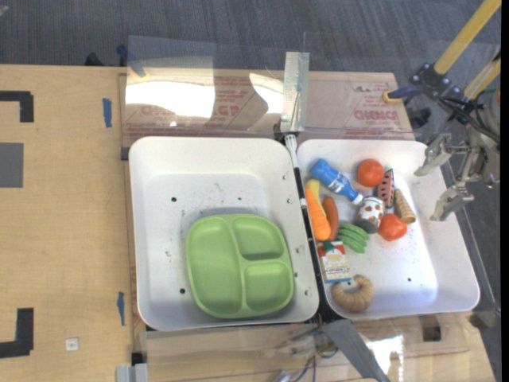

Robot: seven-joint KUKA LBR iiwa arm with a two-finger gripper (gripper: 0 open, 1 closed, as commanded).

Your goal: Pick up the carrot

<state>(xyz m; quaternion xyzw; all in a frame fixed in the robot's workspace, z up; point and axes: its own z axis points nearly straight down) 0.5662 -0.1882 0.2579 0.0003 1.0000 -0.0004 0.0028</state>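
Carrot wedged against bin wall; banana, green pepper crowd it; open above.

We see the pincer at the right rim of the right bin, but its metal parts blur together, so we cannot tell how its fingers stand; the arm behind it is cut off by the right edge. The carrot lies against the bin's left wall, its upper tip partly tucked under a yellow piece we cannot identify; a green item beside it is too small to name. A small carton carries print too fine to read. The bench runs off the left edge.
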